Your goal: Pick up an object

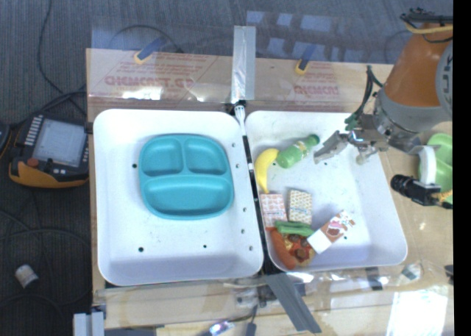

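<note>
Over the right bin (383, 202), near its far right corner, the gripper (344, 148) is seen hanging above the white floor, with the grey arm (416, 84) and its orange band reaching in from the right edge of the view. Two fingers are made out, spread apart, one pointing toward the green bottle and the other set nearer the bin's right wall; nothing is seen pinched between them.

Just left of the gripper, a green bottle (297, 151) is laid on its side, its cap end toward the fingers but apart from them. A yellow banana (263, 168) is placed against the bin's left wall, touching the bottle's other end. Nearer the camera, two small flat packets are set side by side: a pink patterned packet (271, 208) and a tan patterned packet (299, 205). Below them, a red and green toy vegetable heap (291, 242) is piled in the near left corner, and a small white and red carton (331, 231) is laid just beside it on the right.

Within the left bin (118, 254), a blue divided plate (185, 176) is set flat in the middle.
</note>
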`<move>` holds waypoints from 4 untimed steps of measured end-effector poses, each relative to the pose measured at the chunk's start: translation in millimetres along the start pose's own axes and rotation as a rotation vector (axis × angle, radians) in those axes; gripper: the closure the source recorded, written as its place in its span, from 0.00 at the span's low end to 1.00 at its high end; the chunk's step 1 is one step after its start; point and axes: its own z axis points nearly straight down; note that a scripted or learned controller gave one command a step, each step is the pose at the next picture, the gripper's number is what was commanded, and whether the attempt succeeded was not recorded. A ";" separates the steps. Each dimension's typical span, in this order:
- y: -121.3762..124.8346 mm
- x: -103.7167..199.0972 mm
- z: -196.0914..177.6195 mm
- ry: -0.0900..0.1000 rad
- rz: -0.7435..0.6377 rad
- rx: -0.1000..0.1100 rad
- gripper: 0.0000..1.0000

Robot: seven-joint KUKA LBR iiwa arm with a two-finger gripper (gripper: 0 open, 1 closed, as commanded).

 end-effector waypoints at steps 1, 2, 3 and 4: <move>-42.2 33.9 87.4 0.001 0.011 0.002 0.00; -74.7 37.9 104.0 -0.001 0.114 0.001 0.00; -74.2 39.6 99.4 0.004 0.110 0.008 1.00; -89.6 113.0 -8.5 -0.004 0.205 0.001 1.00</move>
